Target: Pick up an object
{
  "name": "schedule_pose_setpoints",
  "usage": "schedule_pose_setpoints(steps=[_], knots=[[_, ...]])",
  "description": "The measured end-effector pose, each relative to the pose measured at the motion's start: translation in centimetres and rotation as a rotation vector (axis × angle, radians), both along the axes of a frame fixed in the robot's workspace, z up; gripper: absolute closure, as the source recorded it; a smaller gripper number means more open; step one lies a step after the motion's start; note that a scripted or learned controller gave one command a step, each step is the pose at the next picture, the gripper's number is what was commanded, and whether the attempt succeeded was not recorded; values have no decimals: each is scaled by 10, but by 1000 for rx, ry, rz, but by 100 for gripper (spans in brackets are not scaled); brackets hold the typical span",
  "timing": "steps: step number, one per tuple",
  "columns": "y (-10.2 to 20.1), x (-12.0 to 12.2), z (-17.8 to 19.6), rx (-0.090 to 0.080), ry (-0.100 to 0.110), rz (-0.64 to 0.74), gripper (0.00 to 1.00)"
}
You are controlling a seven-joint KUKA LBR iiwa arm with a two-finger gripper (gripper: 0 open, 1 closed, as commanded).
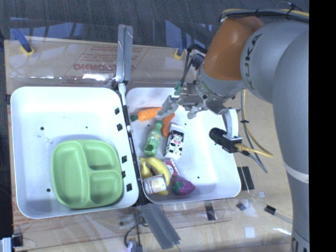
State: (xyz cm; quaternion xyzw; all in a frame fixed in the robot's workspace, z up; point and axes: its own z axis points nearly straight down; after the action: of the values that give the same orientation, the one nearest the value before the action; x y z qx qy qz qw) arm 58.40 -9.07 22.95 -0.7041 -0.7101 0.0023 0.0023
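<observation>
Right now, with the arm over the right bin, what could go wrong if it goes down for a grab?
1. The tool hovers by the carrots, which touch the green bottle; a descent could nudge both.
2. The banana, jar and purple fruit crowd the near corner; grabbing one may drag its neighbours.

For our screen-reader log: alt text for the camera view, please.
A grey arm's gripper hovers over the right bin, above a carrot, green bottle, milk carton, banana. The left bin holds a green tray.

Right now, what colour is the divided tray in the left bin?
Light green. The divided tray shows best in the camera view, lying in the left bin.
</observation>
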Motion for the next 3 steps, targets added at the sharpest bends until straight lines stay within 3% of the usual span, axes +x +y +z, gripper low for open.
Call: schedule_pose_setpoints(steps=[1, 2, 3], knots=[[-8, -2, -125, 0, -5, 128, 0], [-13, 46, -141, 0, -2, 95, 0], [-13, 46, -133, -1, 0, 98, 100]])
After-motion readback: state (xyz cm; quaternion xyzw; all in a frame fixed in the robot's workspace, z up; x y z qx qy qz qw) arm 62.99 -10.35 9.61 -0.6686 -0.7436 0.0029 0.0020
